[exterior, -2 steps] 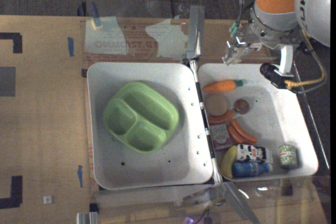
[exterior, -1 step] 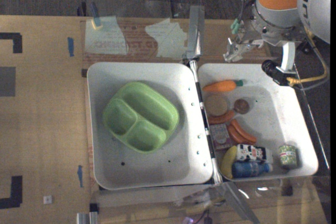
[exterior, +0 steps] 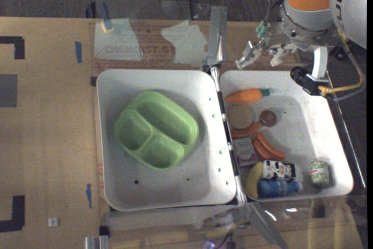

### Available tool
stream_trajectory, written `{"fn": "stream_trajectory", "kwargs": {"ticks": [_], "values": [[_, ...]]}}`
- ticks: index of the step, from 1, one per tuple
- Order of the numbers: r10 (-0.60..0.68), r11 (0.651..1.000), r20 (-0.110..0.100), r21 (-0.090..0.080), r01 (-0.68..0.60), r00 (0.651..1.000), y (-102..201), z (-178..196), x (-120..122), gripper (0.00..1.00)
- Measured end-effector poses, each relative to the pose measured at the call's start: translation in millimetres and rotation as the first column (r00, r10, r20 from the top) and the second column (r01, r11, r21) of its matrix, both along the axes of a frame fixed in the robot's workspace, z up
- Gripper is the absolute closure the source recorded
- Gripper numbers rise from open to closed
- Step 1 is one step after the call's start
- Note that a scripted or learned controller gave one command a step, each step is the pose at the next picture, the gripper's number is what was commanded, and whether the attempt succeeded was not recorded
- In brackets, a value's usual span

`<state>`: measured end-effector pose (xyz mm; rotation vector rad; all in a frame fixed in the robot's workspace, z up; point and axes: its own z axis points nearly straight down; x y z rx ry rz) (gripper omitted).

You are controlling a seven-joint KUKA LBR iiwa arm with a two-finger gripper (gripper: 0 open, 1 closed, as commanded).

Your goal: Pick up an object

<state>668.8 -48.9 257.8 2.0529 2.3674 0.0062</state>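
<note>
Currently: gripper [exterior: 263, 55] above right bin's [exterior: 338, 143] far rim, fingers parted, nothing held
Carrot [exterior: 246, 95] lies just below and slightly left of it inside the bin, long axis running left-right across the view

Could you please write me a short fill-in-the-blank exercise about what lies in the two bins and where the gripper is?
1. The divided plate in the left bin is ____ in colour.
2. The carrot lies in the ____ bin.
3. The small green can stands near that bin's ____ corner.
4. The gripper hangs over the ____ edge of the right bin.

Missing words: green; right; front right; far
</note>
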Motion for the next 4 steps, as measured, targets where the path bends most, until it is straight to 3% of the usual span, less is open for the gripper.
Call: {"fn": "stream_trajectory", "kwargs": {"ticks": [1,2,3,4], "values": [[0.264,0.964,-0.008,0.003,-0.264,0.964,-64.4,-129.2,-94.5,0.00],[0.312,0.950,0.017,-0.012,-0.312,0.950,-56.9,-156.9,-94.0,0.00],[0.306,0.952,0.019,-0.012,-0.306,0.952,-59.0,-149.1,-94.1,1.00],[0.256,0.967,-0.005,0.000,-0.256,0.967,-19.5,-42.9,-31.9,1.00]]}}
